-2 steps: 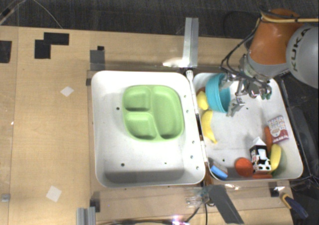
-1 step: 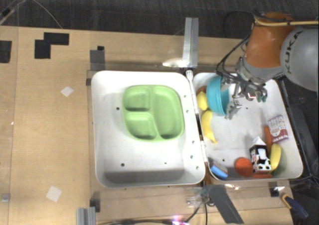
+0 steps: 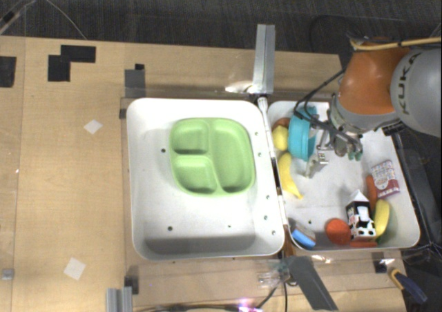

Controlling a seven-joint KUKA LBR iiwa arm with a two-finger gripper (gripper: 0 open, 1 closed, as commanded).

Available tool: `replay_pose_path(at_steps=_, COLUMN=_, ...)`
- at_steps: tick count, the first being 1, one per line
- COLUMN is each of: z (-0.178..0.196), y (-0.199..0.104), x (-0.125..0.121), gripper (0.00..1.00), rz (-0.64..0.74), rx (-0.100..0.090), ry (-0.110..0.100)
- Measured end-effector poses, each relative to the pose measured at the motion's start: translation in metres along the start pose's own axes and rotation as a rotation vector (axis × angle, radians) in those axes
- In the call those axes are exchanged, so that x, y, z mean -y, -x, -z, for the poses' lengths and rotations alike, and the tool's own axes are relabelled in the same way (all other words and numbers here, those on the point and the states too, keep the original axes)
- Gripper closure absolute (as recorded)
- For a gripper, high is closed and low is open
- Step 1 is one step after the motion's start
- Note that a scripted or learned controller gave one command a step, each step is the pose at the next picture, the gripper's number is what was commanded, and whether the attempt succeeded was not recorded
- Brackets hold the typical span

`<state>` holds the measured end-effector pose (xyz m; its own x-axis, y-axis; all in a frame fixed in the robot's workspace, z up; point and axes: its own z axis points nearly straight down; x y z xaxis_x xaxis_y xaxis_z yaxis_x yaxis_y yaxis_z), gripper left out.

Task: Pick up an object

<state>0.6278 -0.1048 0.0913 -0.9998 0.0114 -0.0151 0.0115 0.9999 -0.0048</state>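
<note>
Left bin (image 3: 148,186): you see it at centre-left of the frame, holding a green divided tray (image 3: 210,154); nothing there is in play.
Bin wall: you have a yellow banana (image 3: 287,178) lying just beside the divider at the left edge of the right bin (image 3: 404,231); a reach there risks clipping the wall.
Teal cup (image 3: 301,137): it sits up off the floor at the upper left of the right bin, touching the gripper's left side; I judge it caught, but barely.
Gripper (image 3: 330,146): right of centre, jaws look closed against the teal cup's edge; your risk is a slip, since the cup hangs off to one side.
Below the cup: if it drops, it lands on the banana or the bare floor.
Lower right clutter: orange ball (image 3: 338,232), black-and-white carton (image 3: 360,219) and red packet (image 3: 384,178) sit packed close; you risk nudging neighbours on any retry there.
</note>
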Motion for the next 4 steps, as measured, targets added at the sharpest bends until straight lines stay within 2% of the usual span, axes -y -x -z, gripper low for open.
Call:
replay_pose_path(at_steps=1, z=0.000, y=-0.030, x=-0.007, gripper=0.00, rz=-0.197, rx=0.002, ry=0.004)
replay_pose_path(at_steps=2, z=0.018, y=-0.024, x=-0.006, gripper=1.00, rz=-0.192, rx=0.022, ry=0.002)
replay_pose_path(at_steps=3, z=0.106, y=0.031, x=-0.044, gripper=1.00, rz=-0.237, rx=0.003, ry=0.006)
replay_pose_path(at_steps=4, z=0.142, y=0.013, x=-0.145, gripper=1.00, rz=-0.266, rx=-0.004, ry=0.008)
